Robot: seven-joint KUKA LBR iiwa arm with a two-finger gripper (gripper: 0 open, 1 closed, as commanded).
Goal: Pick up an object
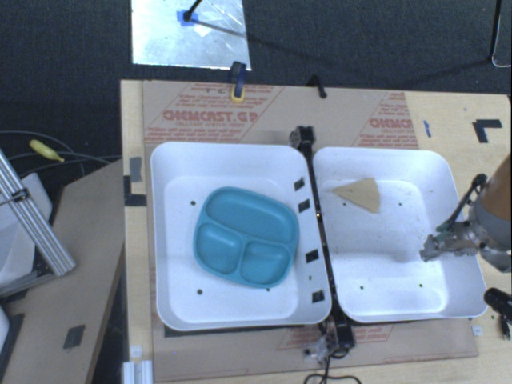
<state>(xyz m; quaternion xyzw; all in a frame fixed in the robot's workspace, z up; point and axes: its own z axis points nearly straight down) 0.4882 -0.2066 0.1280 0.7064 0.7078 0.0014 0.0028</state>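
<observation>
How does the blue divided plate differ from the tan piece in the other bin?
The blue divided plate is much larger than the tan wedge-shaped piece. The plate is a rounded square with three compartments; the tan piece is flat and roughly triangular. The plate sits mid-floor in the left bin, the tan piece near the far edge of the right bin. Both lie flat, apart from the end effector.

Both white bins (376,162) look like smooth moulded plastic with a soft sheen, and the blue divided plate (245,236) in the bin farther from the claw (432,248) is matt plastic too. The tan wedge (359,194) up and left of the dull grey metal claw looks matt like cardboard or foam. The bench (336,106) is covered in printed brown paper, with a shiny, wrinkled foil-like sheet (190,21) at the far end.
</observation>
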